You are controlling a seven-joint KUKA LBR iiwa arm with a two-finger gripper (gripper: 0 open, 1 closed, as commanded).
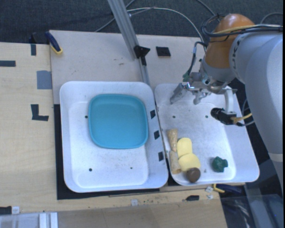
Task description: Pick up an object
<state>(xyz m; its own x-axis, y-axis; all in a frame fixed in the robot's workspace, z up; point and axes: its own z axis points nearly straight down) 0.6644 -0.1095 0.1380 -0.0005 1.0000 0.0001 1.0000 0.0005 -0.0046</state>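
Note:
My gripper (185, 99) hangs over the far left part of the right bin (237, 141), open, with nothing between its fingers (175, 96). Near the bin's front left lie a beige stick (173, 151), two yellow pieces (184, 146) (188, 162) and a brown ball (193, 175), all packed close together. A small green object (219, 164) sits alone at the front right. All of these are well in front of the gripper. In the left bin (73, 127) rests a blue square plate (118, 120).
A slanted metal pole (128, 30) rises behind the bins, close to the gripper's left. Cables (180, 18) loop behind the arm. A black connector (223, 115) hangs from the wrist over the right bin.

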